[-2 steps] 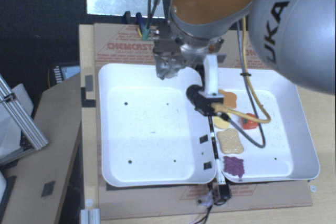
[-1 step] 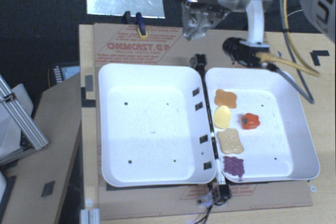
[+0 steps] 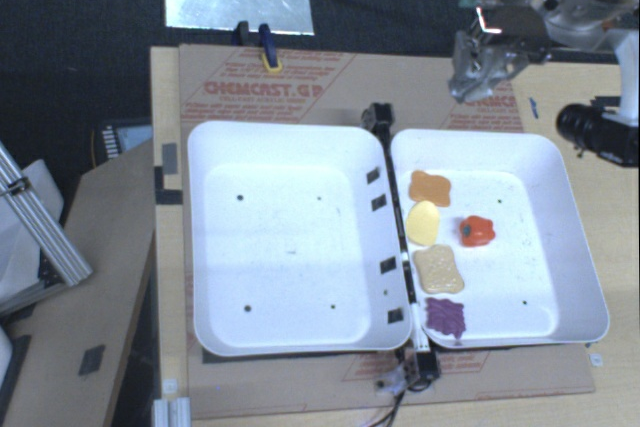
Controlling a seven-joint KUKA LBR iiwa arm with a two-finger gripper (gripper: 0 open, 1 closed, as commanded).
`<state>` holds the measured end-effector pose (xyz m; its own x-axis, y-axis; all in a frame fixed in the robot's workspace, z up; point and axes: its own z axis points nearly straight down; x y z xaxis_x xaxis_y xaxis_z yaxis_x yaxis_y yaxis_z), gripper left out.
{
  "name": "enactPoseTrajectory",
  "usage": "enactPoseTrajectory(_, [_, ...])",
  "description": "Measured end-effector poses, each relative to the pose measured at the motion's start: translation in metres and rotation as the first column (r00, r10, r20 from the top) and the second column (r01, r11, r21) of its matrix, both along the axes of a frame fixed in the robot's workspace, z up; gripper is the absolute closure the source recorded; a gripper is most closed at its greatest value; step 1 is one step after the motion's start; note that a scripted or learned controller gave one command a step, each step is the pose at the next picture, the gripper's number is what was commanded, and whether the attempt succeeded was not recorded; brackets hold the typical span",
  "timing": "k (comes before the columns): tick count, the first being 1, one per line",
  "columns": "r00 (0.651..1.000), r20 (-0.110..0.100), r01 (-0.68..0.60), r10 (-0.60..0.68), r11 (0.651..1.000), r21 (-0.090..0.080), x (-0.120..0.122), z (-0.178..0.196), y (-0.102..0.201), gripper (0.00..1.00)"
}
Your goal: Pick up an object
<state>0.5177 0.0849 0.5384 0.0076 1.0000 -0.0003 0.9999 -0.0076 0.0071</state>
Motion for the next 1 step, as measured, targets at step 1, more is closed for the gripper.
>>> enactPoseTrajectory(1, [1.0, -0.006, -0.02, 0.02, 1.0, 0.003, -0.0331, -0.0033, 0.0759, 1.0])
